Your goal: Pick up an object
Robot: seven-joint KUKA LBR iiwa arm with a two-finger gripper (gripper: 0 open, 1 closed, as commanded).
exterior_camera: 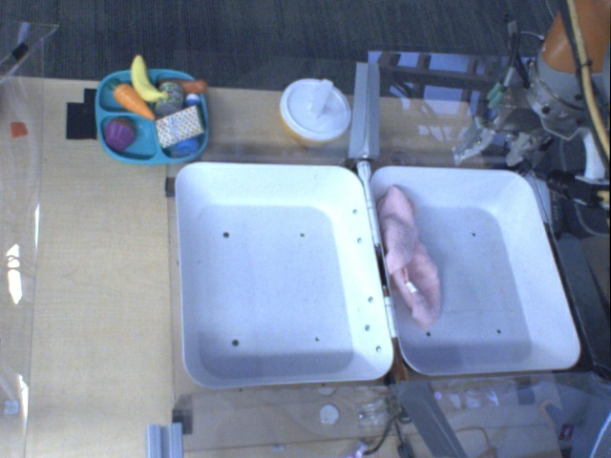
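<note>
One pink cloth (410,265) by the right bin (516,351) left wall; fingers (487,136) blurred, grip state unclear.

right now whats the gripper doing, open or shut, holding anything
Gripper: above the far edge of the right bin, fingers too blurred to tell; nothing visibly held. The pink cloth lies in that bin.
</note>
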